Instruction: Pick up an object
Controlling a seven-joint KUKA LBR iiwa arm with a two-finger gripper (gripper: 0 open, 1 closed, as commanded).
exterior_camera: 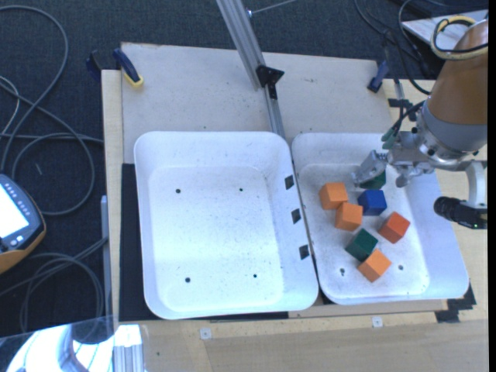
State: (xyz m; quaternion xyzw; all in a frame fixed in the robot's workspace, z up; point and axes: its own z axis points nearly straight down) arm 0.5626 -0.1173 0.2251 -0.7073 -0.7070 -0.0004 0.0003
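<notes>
A pale wooden counter (201, 91) stands on dark carpeted floor (62, 22), where grey cables (31, 142) loop at left. A slanted metal rail (244, 33) crosses the counter's back, and a blue clamp (126, 66) grips its far left corner.

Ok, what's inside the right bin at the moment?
The right bin holds six blocks: four orange, one blue block, one dark green block. The gripper hangs over the bin's far part, covering the floor beneath it.
</notes>
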